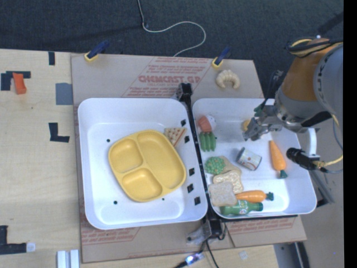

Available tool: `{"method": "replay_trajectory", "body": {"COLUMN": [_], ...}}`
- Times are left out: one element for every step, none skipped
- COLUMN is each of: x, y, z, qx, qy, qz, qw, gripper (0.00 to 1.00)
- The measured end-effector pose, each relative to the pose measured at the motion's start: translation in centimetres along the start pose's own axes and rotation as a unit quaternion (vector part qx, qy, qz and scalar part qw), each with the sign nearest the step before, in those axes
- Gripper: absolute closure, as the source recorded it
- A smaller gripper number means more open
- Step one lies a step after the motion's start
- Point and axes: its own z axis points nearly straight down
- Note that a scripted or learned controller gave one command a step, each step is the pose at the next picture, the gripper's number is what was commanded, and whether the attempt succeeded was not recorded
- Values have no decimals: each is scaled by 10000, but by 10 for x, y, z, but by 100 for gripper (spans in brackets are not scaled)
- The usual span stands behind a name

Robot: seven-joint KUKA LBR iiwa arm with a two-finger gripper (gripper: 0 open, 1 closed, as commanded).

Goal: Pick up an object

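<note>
Your gripper [254, 128] hung at the right bin's [301, 205] upper edge, aperture indeterminable, probably staging above the yellow item [246, 125].

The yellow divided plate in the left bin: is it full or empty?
Empty. All three compartments of the yellow plate show bare yellow; the waffle-like piece lies beside its upper right edge, not in it.

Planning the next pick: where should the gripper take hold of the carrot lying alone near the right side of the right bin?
Take the carrot across its thick orange middle, coming straight down. It lies flat and nearly lengthwise up the view, green tip toward the near wall, with bare floor on both long sides, so the fingers would likely close left-right across it. The gripper hovers up-left of it.
</note>
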Motion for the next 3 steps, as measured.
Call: {"method": "replay_trajectory", "body": {"x": [-3, -3, 37], "y": [-4, -3, 15], "z": [-44, -86, -82], "qx": [-8, -13, 9], "qy": [-3, -5, 4], "qz": [-1, -8, -28], "qw": [10000, 10000, 10000], "gripper": [100, 100, 100]}}
